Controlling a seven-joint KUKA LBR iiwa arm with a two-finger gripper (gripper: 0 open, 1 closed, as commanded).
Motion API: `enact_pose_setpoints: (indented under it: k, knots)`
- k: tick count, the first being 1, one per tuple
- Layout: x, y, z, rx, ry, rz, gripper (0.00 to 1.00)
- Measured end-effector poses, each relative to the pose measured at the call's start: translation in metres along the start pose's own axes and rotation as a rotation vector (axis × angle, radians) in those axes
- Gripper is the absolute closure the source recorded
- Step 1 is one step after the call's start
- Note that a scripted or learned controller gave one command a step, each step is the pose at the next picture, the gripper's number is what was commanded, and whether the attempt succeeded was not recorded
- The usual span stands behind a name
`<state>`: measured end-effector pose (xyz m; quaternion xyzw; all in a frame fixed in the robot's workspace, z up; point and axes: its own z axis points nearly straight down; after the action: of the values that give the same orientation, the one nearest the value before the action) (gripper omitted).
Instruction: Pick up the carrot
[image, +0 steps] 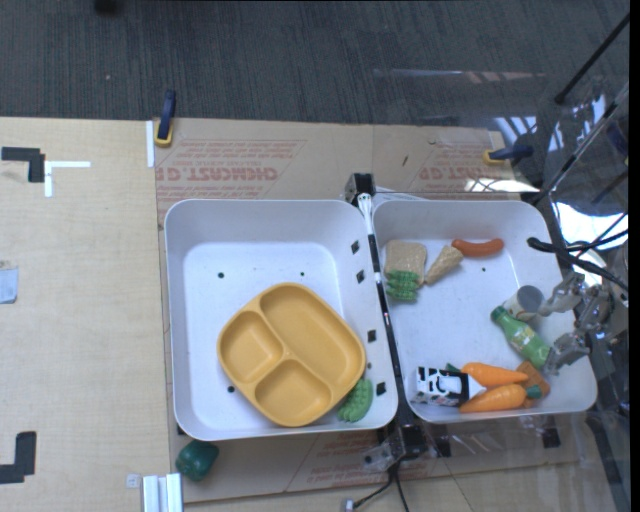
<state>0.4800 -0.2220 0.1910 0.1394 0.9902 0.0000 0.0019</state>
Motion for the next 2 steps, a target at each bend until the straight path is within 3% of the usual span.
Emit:
enact_pose_setpoints:
  k: [1, 2]
  knots:
    - [-0.003, 0.000, -0.182, 0.002, -0.009, -0.060, 0.00]
    - [-0.001, 0.000, -0.092, 0.000, -0.003, -0.476, 0.00]
